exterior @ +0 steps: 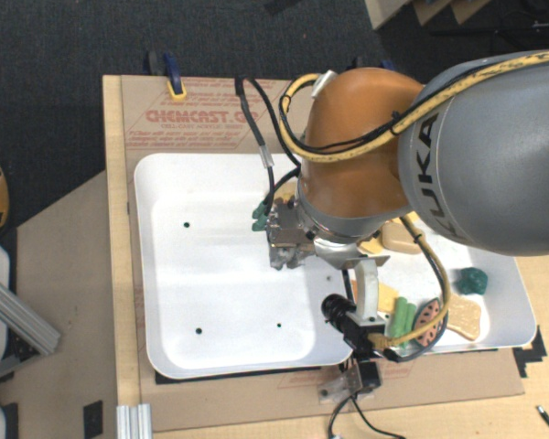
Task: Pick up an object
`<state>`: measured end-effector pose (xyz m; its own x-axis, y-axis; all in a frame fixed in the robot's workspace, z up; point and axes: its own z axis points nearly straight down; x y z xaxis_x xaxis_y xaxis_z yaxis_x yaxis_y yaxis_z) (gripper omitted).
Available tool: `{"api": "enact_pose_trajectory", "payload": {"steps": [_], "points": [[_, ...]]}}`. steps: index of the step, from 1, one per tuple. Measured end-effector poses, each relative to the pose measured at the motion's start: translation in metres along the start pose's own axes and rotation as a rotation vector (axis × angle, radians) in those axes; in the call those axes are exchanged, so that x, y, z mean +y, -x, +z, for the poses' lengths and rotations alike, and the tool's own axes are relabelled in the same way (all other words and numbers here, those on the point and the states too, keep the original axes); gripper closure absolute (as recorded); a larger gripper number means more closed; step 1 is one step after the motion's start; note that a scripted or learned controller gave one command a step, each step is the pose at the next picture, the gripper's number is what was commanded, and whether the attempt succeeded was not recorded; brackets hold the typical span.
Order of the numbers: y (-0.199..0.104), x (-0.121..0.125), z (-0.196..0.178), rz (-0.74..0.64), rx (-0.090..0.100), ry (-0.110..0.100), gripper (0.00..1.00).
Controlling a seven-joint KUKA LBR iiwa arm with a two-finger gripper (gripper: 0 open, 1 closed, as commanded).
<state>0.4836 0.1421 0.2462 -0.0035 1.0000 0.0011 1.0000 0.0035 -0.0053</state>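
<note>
While parked low over the right-hand part of the left bin (165,273), close to the wall shared with the right bin (512,300), shows no catch at the gripper (284,238). Open or closed: cannot tell, the working end being tucked under the orange wrist. Shows nothing clamped and nothing raised clear of either bin.

Within the right bin, down and to the right of the gripper, all resting on the floor:
- teal lump (474,280), near the far right wall;
- tan slice (465,316), just below the lump;
- brown striped oval (427,320), touching or nearly touching the slice;
- green stick (403,318), beside the oval;
- pale yellow block (366,295), partly screened by robot parts;
- tan piece (398,238), half hidden under the arm.

Just left of the gripper, small green scrap (259,213); loose object or robot part, impossible to say. Across the left bin's floor, a few dark dots (186,225). Beneath both bins, brown desk (201,108).

Judged as an early stage: gripper down at bin level, yet grasp unconfirmed and lift not yet done. Likely calls for closing on one item and raising it clear.
</note>
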Motion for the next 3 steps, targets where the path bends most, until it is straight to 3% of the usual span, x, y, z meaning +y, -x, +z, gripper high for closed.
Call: {"api": "enact_pose_trajectory", "payload": {"steps": [1, 2, 3], "points": [[-0.005, 0.043, -0.232, 0.002, 0.003, 0.024, 1.0], [0.038, 0.047, -0.288, 0.006, 0.0, 0.011, 1.0], [-0.049, 0.037, -0.187, -0.003, -0.002, -0.003, 1.0]]}}
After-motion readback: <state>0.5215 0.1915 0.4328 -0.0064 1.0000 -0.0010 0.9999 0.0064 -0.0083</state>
